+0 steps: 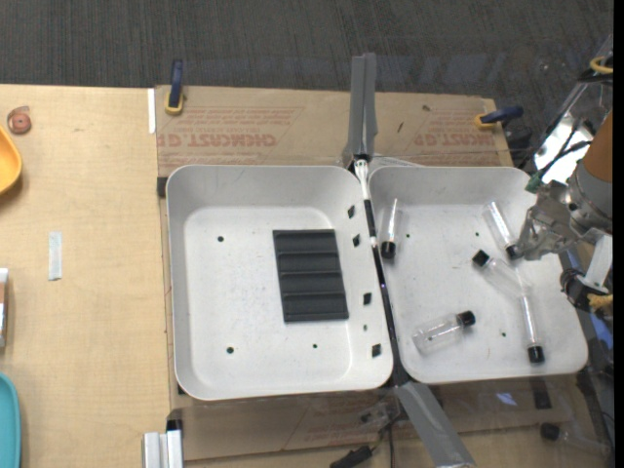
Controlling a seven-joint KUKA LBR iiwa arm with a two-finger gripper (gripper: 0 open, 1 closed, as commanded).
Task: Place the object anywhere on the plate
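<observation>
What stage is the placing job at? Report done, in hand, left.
Done: nothing; the black ribbed plate in the left bin carries no vial. In hand: the pincer hangs over the right bin beside one clear vial, with no vial visibly between its fingers. Left: grasp one of the black-capped vials, such as the one near the front, carry it across and set it on the plate.

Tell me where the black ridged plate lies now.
The black ridged plate lies flat in the middle of the left bin, apart from the vials in the right bin.
</observation>
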